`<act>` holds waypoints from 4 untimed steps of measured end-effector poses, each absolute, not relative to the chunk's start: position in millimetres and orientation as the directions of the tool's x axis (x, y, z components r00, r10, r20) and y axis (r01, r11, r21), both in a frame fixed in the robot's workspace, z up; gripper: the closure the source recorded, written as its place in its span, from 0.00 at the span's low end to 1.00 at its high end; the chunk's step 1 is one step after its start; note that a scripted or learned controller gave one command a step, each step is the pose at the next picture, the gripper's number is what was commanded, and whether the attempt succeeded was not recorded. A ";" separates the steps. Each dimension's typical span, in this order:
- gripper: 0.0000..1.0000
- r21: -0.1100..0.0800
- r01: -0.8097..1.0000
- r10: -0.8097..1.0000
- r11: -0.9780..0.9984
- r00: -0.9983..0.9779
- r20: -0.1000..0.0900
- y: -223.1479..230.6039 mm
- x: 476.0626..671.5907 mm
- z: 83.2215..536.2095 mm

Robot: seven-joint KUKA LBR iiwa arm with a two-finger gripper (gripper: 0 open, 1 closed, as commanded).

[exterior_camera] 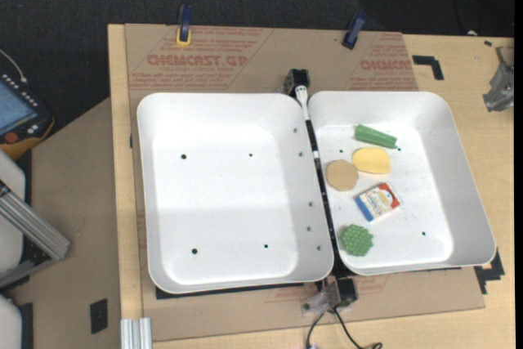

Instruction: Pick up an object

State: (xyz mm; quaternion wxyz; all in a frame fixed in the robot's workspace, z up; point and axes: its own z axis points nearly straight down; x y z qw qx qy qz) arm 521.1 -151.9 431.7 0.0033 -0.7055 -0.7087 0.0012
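Several small objects lie in the right bin. A green bar is farthest back, with a yellow oval piece just in front of it. A tan round disc sits beside the oval, near the bin's left wall. A red, white and blue packet lies closer to the front. A green bumpy round piece rests at the front left. A grey part of my gripper pokes in at the right edge, outside the bin and well away from all the objects.
The left bin stands beside the right one, their rims meeting along a dark strip. Both rest on a cardboard sheet held by two clamps at the back. Cables trail off the front edge.
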 end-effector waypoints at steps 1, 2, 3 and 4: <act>1.00 0.006 1.000 1.000 0.009 -0.009 0.001 -76.7 510.6 460.3; 1.00 -0.008 1.000 1.000 0.005 -0.005 0.002 -31.2 510.7 396.3; 1.00 0.006 1.000 1.000 0.009 -0.009 0.003 42.0 478.9 441.0; 1.00 0.005 1.000 1.000 0.001 -0.001 0.000 37.7 480.4 449.3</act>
